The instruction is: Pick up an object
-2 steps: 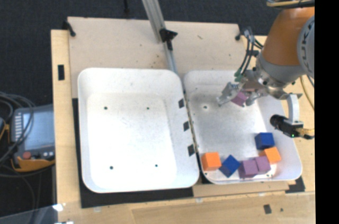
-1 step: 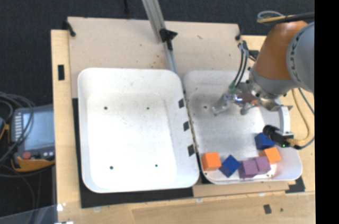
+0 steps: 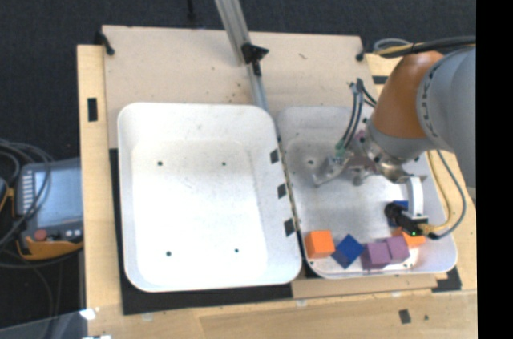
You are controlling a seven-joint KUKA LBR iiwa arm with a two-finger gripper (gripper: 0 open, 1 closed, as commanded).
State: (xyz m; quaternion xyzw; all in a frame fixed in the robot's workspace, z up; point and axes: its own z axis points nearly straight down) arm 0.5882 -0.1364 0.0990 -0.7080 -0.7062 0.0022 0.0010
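Note:
My gripper [image 3: 330, 167] hangs over the upper middle of the right bin [image 3: 309, 129], reaching in from the right under the orange-banded wrist. Its metal fingers point left and look slightly apart, with nothing between them. Along the right bin's front edge lie an orange block [image 3: 320, 243], a blue block [image 3: 348, 250] and two purple blocks [image 3: 385, 252], all well below the gripper and apart from it. A small orange piece [image 3: 415, 238] sits behind the purple blocks.
The left bin [image 3: 200, 193] lies beside the right one. A slanted aluminium bar [image 3: 228, 1] rises from the bench's back edge. A black connector with cables [image 3: 401, 213] hangs off the wrist near the blocks.

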